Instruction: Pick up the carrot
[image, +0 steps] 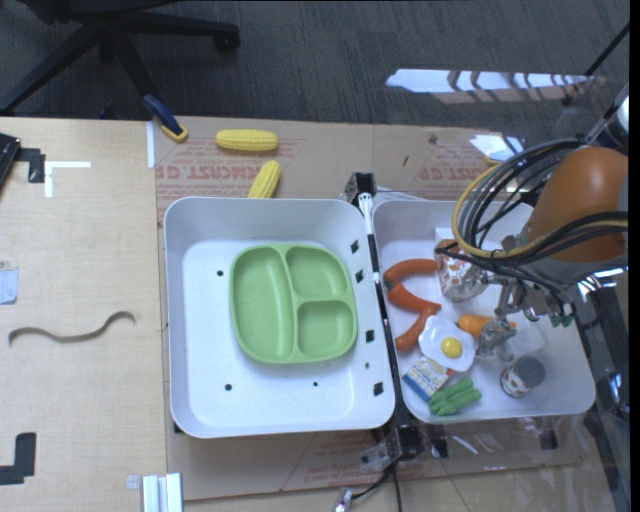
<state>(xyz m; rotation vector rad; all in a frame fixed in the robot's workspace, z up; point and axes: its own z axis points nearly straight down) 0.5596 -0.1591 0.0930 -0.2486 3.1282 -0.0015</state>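
In the right bin (570, 400), a bright orange piece that looks like the carrot (474, 323) lies right of the fried egg (447, 346). My gripper (495, 328) hangs low over the bin, its tip right beside that orange piece, on its right. The wrist and a bundle of cables hide the tip, and whether it touches the piece I cannot tell. Three orange-red elongated pieces (410, 270) (413, 297) (407, 336) lie further left in the same bin, apart from the gripper.
The right bin also holds green pea pods (456, 397), a small packet (425, 377), a round can (522, 377) and a crumpled wrapper (456, 275). A green divided plate (295, 302) sits in the left bin (190, 330). Two corn cobs (247, 140) (264, 179) lie on the cardboard behind.
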